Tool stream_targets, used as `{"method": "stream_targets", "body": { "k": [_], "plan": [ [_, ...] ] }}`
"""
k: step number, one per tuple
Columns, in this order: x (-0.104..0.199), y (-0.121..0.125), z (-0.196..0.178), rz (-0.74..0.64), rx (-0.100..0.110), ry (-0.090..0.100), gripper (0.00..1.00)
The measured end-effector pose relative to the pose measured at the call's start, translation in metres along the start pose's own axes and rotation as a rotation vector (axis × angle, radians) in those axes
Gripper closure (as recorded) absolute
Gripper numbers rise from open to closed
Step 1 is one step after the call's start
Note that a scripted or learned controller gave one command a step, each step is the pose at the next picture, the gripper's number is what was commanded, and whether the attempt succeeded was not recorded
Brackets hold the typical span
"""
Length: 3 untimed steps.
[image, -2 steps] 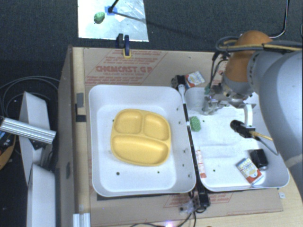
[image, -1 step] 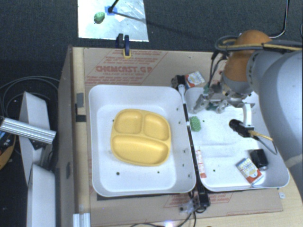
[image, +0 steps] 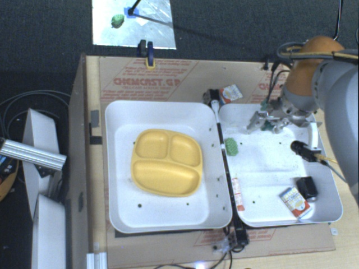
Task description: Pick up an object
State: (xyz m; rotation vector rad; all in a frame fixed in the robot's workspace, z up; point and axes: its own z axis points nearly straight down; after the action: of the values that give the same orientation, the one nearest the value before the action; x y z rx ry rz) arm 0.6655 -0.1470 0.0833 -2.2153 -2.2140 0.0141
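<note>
Dark carpet is seen around a brown printed board, on which two shallow white bins are set side by side.

- Left bin: one yellow divided plate is held, lying flat near the middle. Its two small compartments are turned to the rear, and the long compartment to the front.
- Right bin: three loose things are noted.
  - A green lump is lying just beside the bin's left wall, about midway along it.
  - A small red-and-white carton is lying at the front right corner.
  - A black block is lying just behind the carton, touching it or nearly so.
- Green lump: slightly oblong, with its long axis run roughly rear to front, along the bin wall. No distinct pointing end can be made out.
- Carton: lying flat, with its long axis set on a diagonal from rear left to front right.
- Gripper: carried on the grey arm, which is reached in from the right. It is held over the rear of the right bin, apart from the green lump and well apart from the carton and block. Whether the claw is released or clenched cannot be told.
- Outside the bins: a small packet is lying on the board behind the two bins, near the gap between them. A shiny sheet is laid on the carpet beyond the board.
</note>
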Motion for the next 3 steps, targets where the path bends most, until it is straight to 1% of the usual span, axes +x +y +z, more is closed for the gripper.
{"method": "stream_targets", "body": {
  "k": [1,2,3],
  "plan": [
    [-0.032,0.003,-0.056,-0.003,-0.018,-0.002,0.0],
    [-0.052,-0.014,0.0,-0.002,-0.013,-0.001,0.0],
    [0.008,-0.008,-0.015,-0.005,-0.017,0.0,0.0]
  ]
}}
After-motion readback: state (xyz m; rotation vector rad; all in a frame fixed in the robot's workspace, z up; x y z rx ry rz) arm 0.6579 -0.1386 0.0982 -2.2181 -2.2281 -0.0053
